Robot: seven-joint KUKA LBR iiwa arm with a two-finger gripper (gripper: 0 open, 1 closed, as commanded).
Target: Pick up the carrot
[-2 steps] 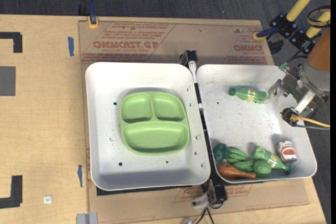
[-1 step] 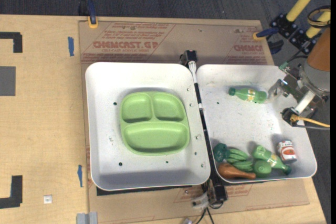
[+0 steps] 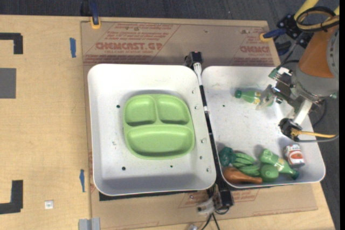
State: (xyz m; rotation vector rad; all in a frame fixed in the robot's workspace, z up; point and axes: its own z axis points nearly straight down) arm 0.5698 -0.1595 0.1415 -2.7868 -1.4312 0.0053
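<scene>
1. Gripper (image 3: 268,95) sat over the upper right part of the right bin (image 3: 248,126), reaching in from the bin's right side. Finger spacing unreadable from this angle, so I can't tell its state. Nothing visibly between the fingers.
2. Arm wrist (image 3: 318,70), grey with the orange band, hung over the right bin's upper right corner.
3. Carrot (image 3: 242,175) lay flat at the right bin's bottom edge, near its lower left corner, orange body pointing right. Well apart from the gripper.
4. Carrot's dark green leafy top (image 3: 233,158) was just above the body, toward the bin's left wall.
5. Green vegetable pieces (image 3: 275,165) were packed just right of the carrot along the same bottom edge, touching or nearly touching it; can't tell which.
6. Small red-and-white can (image 3: 295,155) stood near the right bin's lower right corner, just right of the green pieces.
7. Small green bottle (image 3: 247,96) lay in the right bin's upper middle, just left of the gripper. Contact unclear.
8. Left bin (image 3: 108,116) butted against the right bin's left wall; it held a green divided plate (image 3: 159,125), three compartments, centred.
</scene>
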